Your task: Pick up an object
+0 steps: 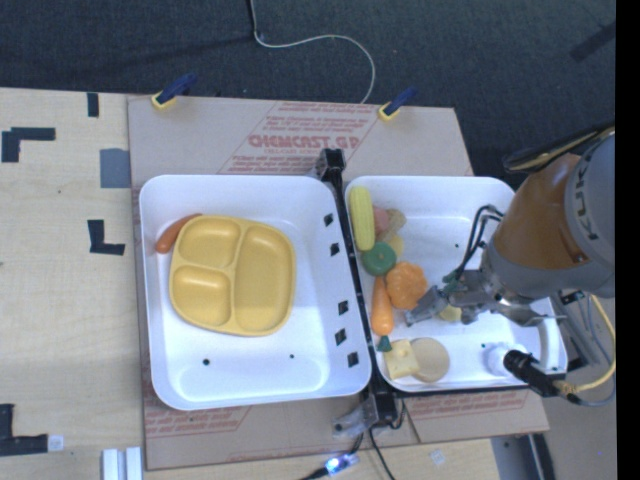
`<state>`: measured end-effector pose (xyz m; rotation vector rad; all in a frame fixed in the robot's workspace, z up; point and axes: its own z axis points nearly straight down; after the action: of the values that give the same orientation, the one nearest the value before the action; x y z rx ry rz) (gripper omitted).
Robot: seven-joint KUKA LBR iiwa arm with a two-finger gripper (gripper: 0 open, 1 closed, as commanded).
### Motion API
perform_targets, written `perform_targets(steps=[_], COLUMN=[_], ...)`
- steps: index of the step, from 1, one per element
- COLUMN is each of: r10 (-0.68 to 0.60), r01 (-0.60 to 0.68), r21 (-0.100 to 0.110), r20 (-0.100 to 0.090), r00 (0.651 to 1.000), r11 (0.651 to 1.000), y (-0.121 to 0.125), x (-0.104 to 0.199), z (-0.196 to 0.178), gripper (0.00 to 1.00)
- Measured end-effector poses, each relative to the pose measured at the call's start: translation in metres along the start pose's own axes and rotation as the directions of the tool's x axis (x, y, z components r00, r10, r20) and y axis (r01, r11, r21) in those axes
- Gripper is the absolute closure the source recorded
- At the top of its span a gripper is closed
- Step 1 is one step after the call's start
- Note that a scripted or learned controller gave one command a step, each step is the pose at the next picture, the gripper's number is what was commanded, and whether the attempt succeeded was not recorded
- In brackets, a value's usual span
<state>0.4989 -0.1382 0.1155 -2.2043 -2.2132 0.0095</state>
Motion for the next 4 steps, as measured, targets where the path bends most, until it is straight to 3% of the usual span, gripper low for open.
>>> perform_targets(steps=[1,2,3,4], r10=[-0.006,0.002,-0.004,-0.005], r01=[0.006,-0.001,0.004,0.005], r21=[-0.019,-0.013,-0.012,-0.03], r20=[0.006,0.008,0.006,0.006], r00=[1.0,1.0,1.0,1.0], r11=[1.0,1.0,1.0,1.0], y=[-0.002,-0.003,-0.017,0.077], x=[0.098,0.093,0.169,0.225], z=[-0.071,-0.077,-0.066,-0.15], gripper=[0.0,1.0,1.0,1.0])
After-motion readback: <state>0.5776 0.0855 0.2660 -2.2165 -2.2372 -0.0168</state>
